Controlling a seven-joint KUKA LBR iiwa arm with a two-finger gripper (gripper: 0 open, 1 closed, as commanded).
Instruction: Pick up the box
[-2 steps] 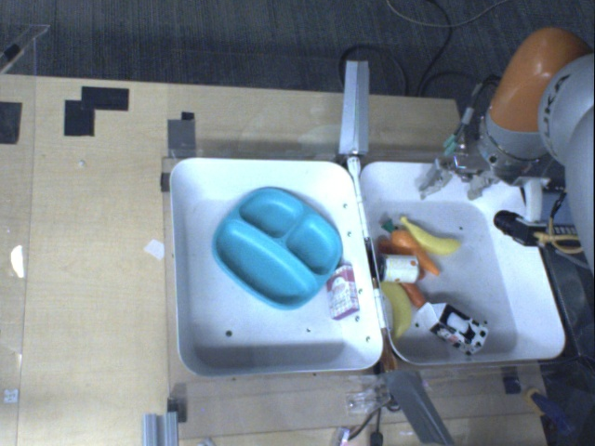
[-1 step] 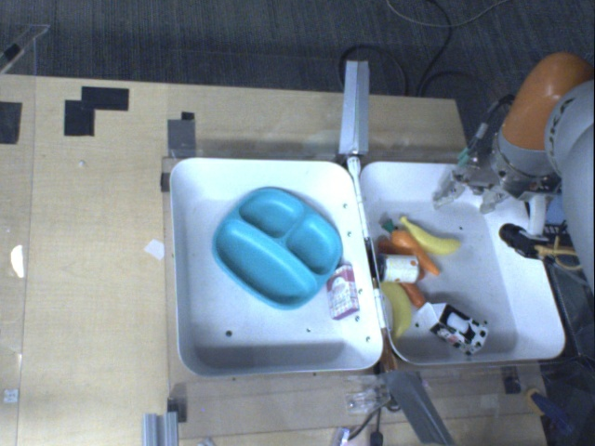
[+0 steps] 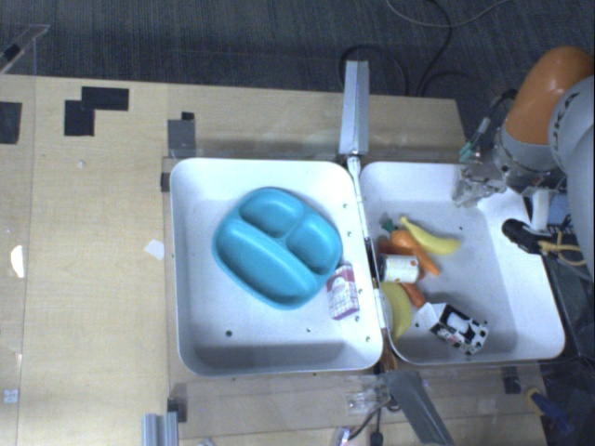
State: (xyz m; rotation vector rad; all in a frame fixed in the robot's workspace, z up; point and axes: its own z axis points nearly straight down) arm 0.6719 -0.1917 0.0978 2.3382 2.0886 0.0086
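A blue plate (image 3: 277,246) and a small bottle (image 3: 343,292) lie in the left bin (image 3: 200,342). Bananas (image 3: 429,236), a carrot (image 3: 402,242) and a can (image 3: 401,268) fill the right bin (image 3: 535,328). The gripper (image 3: 472,188) hangs over its back edge; I cannot tell its state. The box (image 3: 454,325) lies well apart, near the front

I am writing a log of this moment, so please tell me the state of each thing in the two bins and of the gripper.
blue divided plate: flat in left bin, tilted diagonally
small box: lying in left bin, beside the plate
banana: lying in right bin
orange carrot: lying under the banana
white can: on its side
black and white object: lying near right bin's front
gripper: above right bin's back edge, holding nothing
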